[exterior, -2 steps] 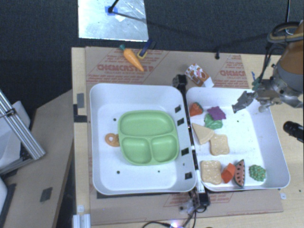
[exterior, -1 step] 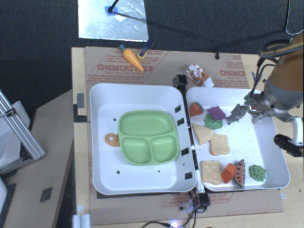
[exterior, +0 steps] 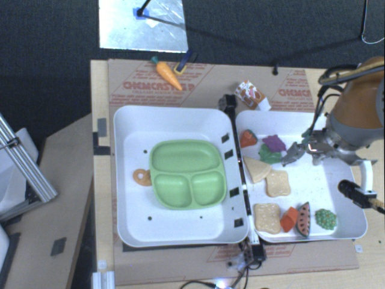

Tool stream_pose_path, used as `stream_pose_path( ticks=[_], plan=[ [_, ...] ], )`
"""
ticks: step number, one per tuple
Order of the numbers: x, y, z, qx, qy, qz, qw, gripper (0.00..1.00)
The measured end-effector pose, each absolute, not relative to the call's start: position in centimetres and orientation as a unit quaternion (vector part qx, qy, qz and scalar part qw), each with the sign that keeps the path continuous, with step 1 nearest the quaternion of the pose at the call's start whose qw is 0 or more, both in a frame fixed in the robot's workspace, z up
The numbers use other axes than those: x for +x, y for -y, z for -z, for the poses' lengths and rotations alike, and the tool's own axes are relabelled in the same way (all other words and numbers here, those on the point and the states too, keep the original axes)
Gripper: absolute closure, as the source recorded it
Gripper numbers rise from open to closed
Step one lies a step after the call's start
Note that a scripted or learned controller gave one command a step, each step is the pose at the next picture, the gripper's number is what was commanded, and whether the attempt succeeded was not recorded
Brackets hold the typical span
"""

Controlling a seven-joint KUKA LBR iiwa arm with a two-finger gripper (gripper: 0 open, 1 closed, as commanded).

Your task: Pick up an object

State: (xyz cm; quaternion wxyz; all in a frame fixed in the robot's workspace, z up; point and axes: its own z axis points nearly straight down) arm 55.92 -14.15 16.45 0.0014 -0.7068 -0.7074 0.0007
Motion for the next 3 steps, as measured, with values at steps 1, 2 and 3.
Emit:
stream_pose_path(
  ticks=[1,2,3],
  plan=[
    [55.2,13.4,-11.4,-0.707,0.707,-0.0007,0.002,0.0],
    [55.3,13.3,-8.5,-0.707,0.707,0.0012,-0.001,0.0],
    [55.5,13.3,-9.8,-0.707,0.707,0.0032,-0.003,1.0]
  ],
)
